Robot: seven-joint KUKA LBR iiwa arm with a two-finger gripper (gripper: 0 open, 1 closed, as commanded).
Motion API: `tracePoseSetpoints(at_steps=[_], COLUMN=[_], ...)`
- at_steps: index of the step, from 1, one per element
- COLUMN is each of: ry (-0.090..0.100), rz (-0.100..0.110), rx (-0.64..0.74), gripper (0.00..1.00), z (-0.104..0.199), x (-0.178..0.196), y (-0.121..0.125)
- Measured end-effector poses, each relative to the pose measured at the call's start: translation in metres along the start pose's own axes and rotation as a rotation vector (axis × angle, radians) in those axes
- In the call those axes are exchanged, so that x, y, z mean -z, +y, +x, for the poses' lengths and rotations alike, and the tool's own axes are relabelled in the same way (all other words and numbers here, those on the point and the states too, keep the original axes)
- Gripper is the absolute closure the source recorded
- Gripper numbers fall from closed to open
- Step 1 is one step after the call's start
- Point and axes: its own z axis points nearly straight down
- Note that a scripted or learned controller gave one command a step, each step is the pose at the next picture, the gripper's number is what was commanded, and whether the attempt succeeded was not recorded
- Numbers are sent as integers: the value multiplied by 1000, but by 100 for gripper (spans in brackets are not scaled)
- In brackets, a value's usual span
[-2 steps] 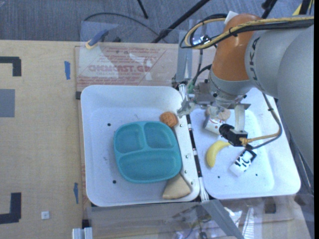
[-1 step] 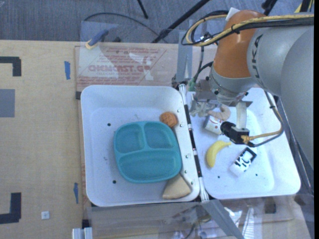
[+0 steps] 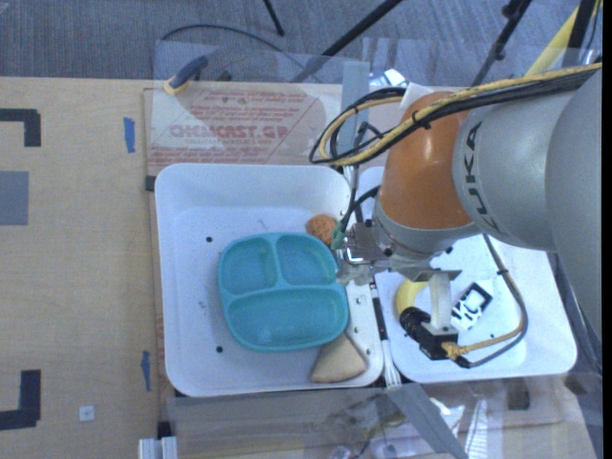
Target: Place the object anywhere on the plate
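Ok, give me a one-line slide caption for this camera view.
KUKA arm reaches over the right bin; teal divided plate sits in the left bin with two food pieces beside it.

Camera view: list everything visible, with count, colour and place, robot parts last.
plate: one, teal, three compartments, in the left bin.
left bin: one, white, bench centre.
right bin: one, white, beside the left bin, partly under the arm.
orange object: one, small, in the left bin, off the plate's upper right rim.
tan wedge: one, left bin's lower right corner, off the plate.
yellow object: one, right bin, partly hidden.
arm: one, grey with orange band, over the right bin.
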Motion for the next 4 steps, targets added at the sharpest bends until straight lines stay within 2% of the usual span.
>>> tracePoseSetpoints(at_steps=[1,2,3,4], ry=[-2,0,-1,1], rz=[-5,-1,-7,-33], rx=[210,320,613,691], gripper=[100,100,100,100], z=[0,43,90,69], x=[-3,-15,-28,-65], y=[133,60,110,37])
